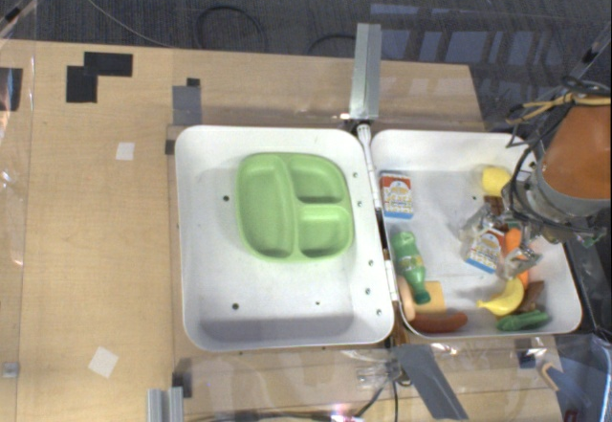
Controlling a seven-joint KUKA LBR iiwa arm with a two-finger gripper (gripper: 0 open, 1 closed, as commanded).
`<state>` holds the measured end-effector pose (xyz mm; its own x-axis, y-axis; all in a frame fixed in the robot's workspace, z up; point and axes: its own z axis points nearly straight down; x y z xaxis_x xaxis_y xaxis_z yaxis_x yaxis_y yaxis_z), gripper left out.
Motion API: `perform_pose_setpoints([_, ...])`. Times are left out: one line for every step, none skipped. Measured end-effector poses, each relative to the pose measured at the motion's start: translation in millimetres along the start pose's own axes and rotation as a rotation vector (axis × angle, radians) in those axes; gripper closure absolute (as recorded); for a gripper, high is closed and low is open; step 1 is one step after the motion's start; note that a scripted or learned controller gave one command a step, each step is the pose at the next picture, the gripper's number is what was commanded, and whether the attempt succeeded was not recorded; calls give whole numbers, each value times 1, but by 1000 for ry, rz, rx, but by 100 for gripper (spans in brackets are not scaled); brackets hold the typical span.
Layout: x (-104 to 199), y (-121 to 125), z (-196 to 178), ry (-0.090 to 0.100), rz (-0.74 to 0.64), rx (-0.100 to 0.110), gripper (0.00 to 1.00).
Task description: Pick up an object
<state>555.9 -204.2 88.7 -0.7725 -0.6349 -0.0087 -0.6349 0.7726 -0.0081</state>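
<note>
My gripper (501,227) hangs low in the right bin (445,166), under the arm's orange band (577,160). It sits just above a small white and blue packet (483,253) and beside an orange piece (514,240). Whether it touches either one is hidden by the wrist. A yellow item (493,181) lies just behind it. Toward the front of the bin are a banana (505,298), a green vegetable (523,320) and a brown piece (534,292).
The right bin's left side holds a small carton (397,195), a green bottle (409,262), a yellow block (431,294) and a brown sausage (438,321). A green divided plate (292,205) lies in the left bin (206,296). A metal divider (364,76) stands behind the bins.
</note>
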Motion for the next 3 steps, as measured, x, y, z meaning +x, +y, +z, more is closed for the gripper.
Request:
perform_pose_setpoints([-28, 16, 0, 0, 83, 1, 0])
perform_pose_setpoints([10, 6, 0, 1, -15, 1, 0])
perform_pose_setpoints([10, 32, -1, -1, 142, 3, 0])
